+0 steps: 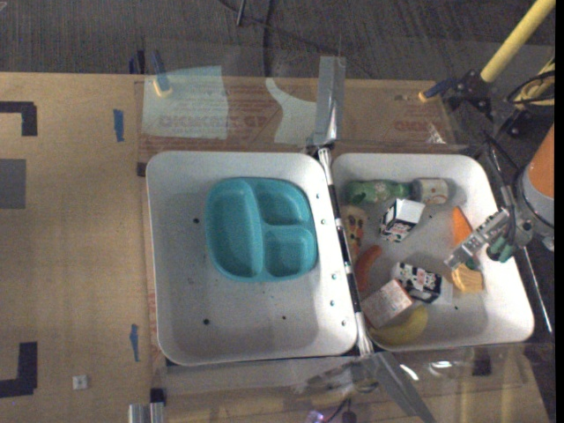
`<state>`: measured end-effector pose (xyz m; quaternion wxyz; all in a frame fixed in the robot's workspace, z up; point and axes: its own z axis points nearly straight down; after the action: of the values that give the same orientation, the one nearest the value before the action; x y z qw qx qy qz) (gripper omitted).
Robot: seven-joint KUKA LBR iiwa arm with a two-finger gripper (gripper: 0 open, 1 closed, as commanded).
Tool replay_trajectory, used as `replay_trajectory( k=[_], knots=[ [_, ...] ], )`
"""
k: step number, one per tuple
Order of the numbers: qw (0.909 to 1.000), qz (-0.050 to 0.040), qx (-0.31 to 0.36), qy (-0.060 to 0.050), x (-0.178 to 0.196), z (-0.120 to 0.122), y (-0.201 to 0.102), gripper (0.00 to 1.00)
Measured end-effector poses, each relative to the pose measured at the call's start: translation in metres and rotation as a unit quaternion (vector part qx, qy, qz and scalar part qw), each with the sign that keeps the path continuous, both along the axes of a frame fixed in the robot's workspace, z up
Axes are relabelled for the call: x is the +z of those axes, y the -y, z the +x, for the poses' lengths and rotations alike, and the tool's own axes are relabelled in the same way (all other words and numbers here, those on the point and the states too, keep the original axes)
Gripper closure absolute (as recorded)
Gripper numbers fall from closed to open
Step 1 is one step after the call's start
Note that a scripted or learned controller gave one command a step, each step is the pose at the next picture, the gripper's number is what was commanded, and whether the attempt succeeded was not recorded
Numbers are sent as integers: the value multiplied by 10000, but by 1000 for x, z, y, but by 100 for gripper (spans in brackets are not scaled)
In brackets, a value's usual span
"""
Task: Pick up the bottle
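Note:
The bottle (374, 190) is green and lies on its side at the back of the right bin (507, 320), close to the divider between the bins. My gripper (480, 243) hangs over the right side of that bin, above a yellow cheese wedge (468, 279) and beside an orange carrot piece (461, 226). It is well to the right of the bottle and in front of it, and apart from it. Nothing shows in its grasp.
The right bin also holds a small can (429, 189), two cow-patterned cartons (401, 220) (417, 281), a red piece (367, 267), a pink box (386, 303) and a banana (403, 324). A teal divided plate (262, 228) lies in the left bin (176, 307).

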<state>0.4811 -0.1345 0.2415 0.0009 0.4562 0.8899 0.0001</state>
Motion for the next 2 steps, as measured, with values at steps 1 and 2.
replay_trajectory(
  k=[1,2],
  knots=[
    [9999,-5,-172,2,-30,-1,90,100],
    [9840,8,-1780,-29,-38,5,-5,100]
  ],
)
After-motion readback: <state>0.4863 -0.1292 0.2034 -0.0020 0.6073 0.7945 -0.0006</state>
